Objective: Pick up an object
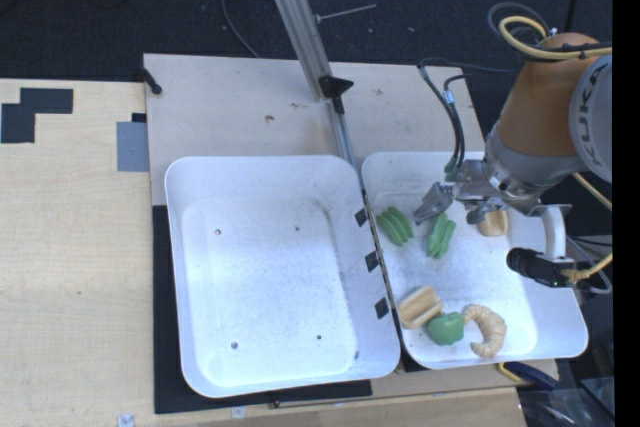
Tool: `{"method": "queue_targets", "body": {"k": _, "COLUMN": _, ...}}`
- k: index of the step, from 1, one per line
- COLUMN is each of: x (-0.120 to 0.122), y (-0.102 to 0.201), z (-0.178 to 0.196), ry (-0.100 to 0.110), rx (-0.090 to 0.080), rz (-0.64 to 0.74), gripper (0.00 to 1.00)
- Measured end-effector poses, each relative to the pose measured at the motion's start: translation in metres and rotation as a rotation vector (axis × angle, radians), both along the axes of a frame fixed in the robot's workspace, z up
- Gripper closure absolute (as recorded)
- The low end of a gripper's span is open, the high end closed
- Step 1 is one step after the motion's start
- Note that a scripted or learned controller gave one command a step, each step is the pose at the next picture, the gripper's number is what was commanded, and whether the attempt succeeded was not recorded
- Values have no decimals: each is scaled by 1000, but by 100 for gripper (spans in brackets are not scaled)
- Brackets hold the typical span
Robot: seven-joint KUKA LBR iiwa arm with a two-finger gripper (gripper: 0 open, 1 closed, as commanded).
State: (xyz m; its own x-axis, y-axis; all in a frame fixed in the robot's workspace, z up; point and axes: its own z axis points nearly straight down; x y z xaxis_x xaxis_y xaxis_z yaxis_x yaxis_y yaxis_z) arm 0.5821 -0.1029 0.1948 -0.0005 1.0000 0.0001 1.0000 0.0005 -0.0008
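Observation:
The right bin (520, 315) holds several toy foods. A ridged green piece (395, 225) lies near its left wall, and a second green piece (441, 237) lies just right of it. My gripper (458, 209) hangs over the bin's upper middle, just above and to the right of that second green piece. It is open, with one dark finger (433, 205) on the left, the other on the right, and nothing between them. A small tan piece (491, 223) sits beside the right finger. Near the front lie a tan bread roll (419, 305), a green pepper (446, 327) and a croissant (486, 328).
The left bin (265, 265) stands beside the right one, with black clips (372, 261) on the shared wall. A slanted aluminium bar (300, 25) rises behind the bins. A black cable fitting (540, 267) hangs off the arm over the right bin's right side.

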Motion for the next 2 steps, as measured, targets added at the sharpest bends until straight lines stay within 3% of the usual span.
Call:
{"method": "queue_targets", "body": {"k": 1, "x": -83, "y": 5, "z": 0, "ry": 1, "rx": 0, "rz": -1, "gripper": 0}}
{"method": "queue_targets", "body": {"k": 2, "x": -95, "y": 38, "z": 61, "ry": -6, "rx": 0, "rz": -41, "gripper": 0}}
